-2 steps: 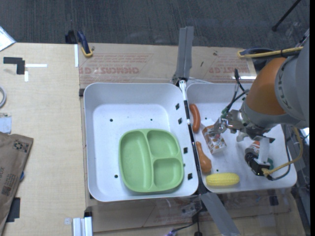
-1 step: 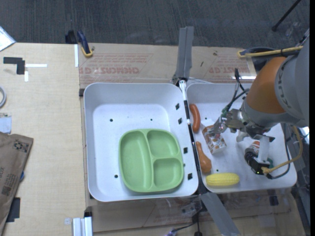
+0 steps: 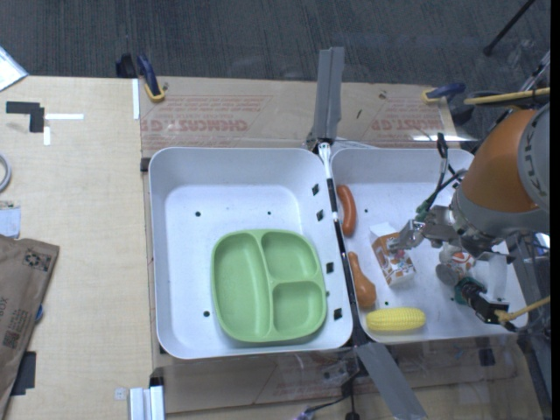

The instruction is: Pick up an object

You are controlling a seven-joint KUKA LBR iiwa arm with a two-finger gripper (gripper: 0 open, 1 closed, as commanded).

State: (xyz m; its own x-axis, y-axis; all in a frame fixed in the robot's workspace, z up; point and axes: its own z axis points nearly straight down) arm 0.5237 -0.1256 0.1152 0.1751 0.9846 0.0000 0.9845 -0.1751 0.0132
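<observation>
The right bin (image 3: 394,169) holds several items. A red-orange sausage (image 3: 347,210) lies by the left wall, with a brown drumstick-shaped piece (image 3: 361,283) below it. A yellow corn cob (image 3: 395,320) rests at the front. A small printed white carton (image 3: 393,258) lies in the middle. My gripper (image 3: 409,234) reaches in from the right and sits low at the carton's upper right corner, very close to it or touching it. Nothing is seen lifted. Under the wrist, a round greyish item (image 3: 451,272) is partly hidden.
The left bin (image 3: 175,191) holds a green divided plate (image 3: 268,284). A raised divider (image 3: 332,208) separates the two bins. The arm's orange band (image 3: 503,160) hangs over the right bin's right side. Cables and a black fitting (image 3: 472,291) trail near the bin's front right corner.
</observation>
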